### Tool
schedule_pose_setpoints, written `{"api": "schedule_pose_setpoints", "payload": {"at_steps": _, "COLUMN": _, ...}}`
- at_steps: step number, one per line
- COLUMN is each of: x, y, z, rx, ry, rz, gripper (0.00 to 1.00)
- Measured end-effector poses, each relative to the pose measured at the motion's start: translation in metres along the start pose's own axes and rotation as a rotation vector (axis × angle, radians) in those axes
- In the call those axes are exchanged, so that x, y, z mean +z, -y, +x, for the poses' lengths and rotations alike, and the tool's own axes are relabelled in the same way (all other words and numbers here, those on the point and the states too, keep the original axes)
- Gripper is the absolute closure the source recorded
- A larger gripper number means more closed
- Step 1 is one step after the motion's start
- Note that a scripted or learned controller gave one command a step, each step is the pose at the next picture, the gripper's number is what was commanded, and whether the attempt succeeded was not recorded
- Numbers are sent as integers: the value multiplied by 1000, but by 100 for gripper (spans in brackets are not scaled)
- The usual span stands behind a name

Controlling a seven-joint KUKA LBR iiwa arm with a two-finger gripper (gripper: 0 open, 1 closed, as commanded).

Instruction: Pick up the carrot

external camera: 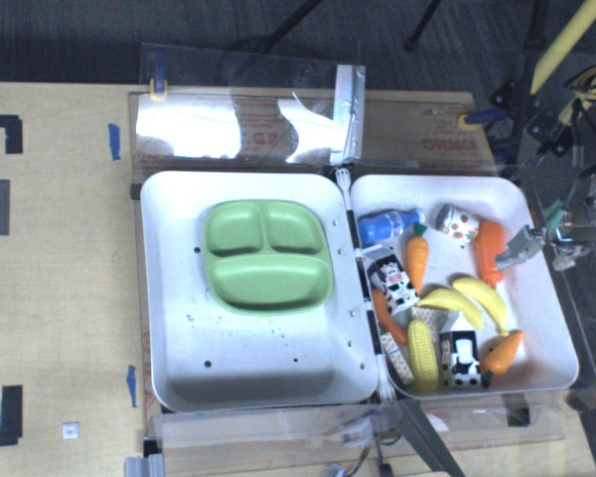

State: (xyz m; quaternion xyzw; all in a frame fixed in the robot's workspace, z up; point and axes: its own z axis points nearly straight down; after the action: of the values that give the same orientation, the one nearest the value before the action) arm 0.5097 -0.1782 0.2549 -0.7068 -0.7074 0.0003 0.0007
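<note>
The carrot [417, 258], a small orange toy with a green top, lies in the upper middle of the right bin [551, 311], its tip pointing toward the near side. It rests between a blue bottle [385, 226] and a cow-patterned carton [394, 283]. My gripper [525, 245] hangs at the bin's right rim, well to the right of the carrot and close beside an orange-red elongated toy [489, 249]. Nothing is seen held in it.
The right bin also holds two bananas [474, 300], a corn cob [422, 351], a second cow carton [463, 355], a spotted cup [459, 226] and another orange toy [503, 350]. A green divided plate [268, 254] sits in the left bin [169, 296].
</note>
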Motion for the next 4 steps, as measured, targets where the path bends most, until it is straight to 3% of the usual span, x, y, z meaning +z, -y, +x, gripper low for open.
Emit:
{"api": "schedule_pose_setpoints", "payload": {"at_steps": 1, "x": 33, "y": -63, "z": 78, "rx": -82, "ry": 2, "rz": -4, "gripper": 0}}
{"api": "schedule_pose_setpoints", "payload": {"at_steps": 2, "x": 140, "y": -67, "z": 65, "rx": -136, "ry": 5, "rz": -11, "gripper": 0}}
{"api": "schedule_pose_setpoints", "payload": {"at_steps": 3, "x": 168, "y": -88, "z": 61, "rx": -428, "ry": 4, "rz": -7, "gripper": 0}}
{"api": "schedule_pose_setpoints", "payload": {"at_steps": 4, "x": 33, "y": -96, "z": 58, "rx": -520, "ry": 3, "rz": -5, "gripper": 0}}
